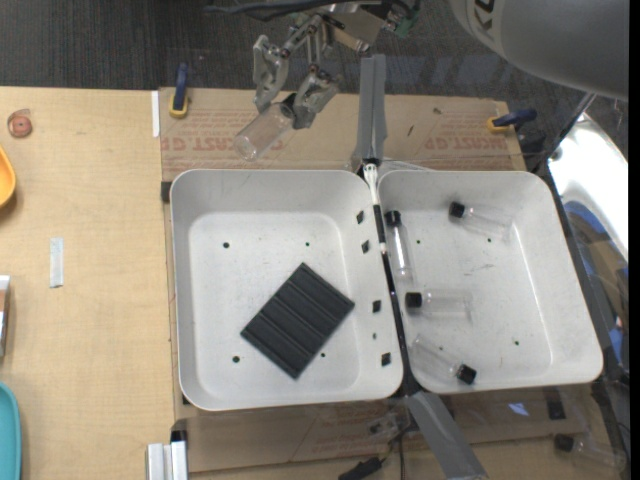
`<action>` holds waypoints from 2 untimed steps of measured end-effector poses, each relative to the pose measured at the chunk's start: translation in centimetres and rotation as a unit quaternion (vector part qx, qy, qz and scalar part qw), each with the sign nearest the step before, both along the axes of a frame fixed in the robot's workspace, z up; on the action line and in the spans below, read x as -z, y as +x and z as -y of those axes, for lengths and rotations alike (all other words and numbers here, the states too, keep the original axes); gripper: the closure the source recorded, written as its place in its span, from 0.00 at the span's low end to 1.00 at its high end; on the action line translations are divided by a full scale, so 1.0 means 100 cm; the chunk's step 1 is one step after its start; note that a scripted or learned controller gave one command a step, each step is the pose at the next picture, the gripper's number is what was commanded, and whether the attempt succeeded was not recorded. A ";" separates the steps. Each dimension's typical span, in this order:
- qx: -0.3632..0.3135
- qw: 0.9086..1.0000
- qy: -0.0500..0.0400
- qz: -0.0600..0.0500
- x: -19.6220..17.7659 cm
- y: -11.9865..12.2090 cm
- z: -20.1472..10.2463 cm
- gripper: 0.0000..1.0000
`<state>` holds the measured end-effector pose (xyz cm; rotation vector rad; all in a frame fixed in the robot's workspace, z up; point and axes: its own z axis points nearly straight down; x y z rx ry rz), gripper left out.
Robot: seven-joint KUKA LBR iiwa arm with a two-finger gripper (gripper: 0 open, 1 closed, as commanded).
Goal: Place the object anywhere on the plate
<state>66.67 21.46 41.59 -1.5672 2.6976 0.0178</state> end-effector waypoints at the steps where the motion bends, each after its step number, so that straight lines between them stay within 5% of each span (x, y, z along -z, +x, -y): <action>1: 0.002 1.000 0.002 0.001 -0.009 0.002 0.001 1.00; 2: 0.005 1.000 0.005 0.003 -0.018 0.003 0.001 1.00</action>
